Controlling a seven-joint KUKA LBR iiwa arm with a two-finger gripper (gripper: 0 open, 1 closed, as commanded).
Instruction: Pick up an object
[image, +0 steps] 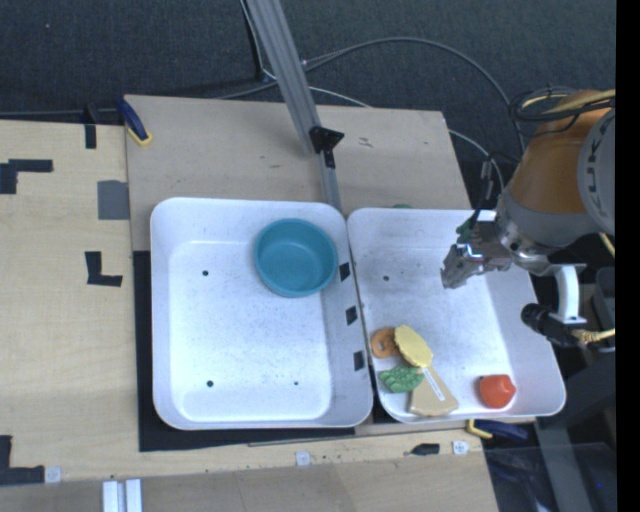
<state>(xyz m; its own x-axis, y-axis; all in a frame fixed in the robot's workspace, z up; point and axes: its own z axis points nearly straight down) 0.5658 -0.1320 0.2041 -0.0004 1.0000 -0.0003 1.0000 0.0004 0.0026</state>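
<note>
Gripper (462, 272) hangs over the upper part of the right bin (395, 245); finger spread cannot be made out, and nothing visibly held. Right bin, near front edge: one orange ring (383, 343), one yellow spoon-like piece (414, 348), one green piece (401, 379), one tan wedge (432, 400), one red ball (496, 391). Left bin (190, 330): one blue bowl (295, 257), upper right.

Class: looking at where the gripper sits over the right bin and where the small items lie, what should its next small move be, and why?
Probably shift toward the bin's near edge: the gripper hangs over bare floor of the right bin, while the red object and the yellow piece lie nearer the camera.
</note>
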